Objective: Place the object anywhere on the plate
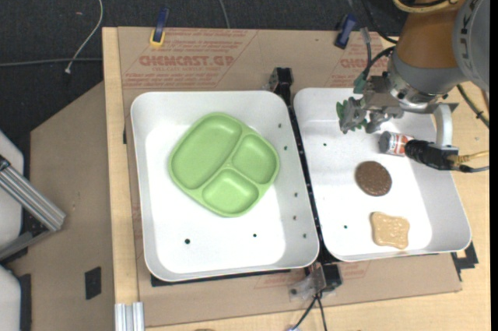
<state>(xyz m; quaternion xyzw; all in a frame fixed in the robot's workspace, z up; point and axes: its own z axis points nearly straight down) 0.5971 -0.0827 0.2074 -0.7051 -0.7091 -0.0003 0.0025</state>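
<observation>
Two white bins | smooth green three-part plate | round brown cookie | hand state unclear

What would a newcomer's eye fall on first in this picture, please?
Most striking is the green plate, with three compartments, lying in the left bin. Next comes the arm's orange band at upper right, above the right bin, where a brown disc and a tan biscuit lie.

A plate lies in the left bin. In the right bin, my claw hangs at the back, with two flat pieces nearer the front.
</observation>
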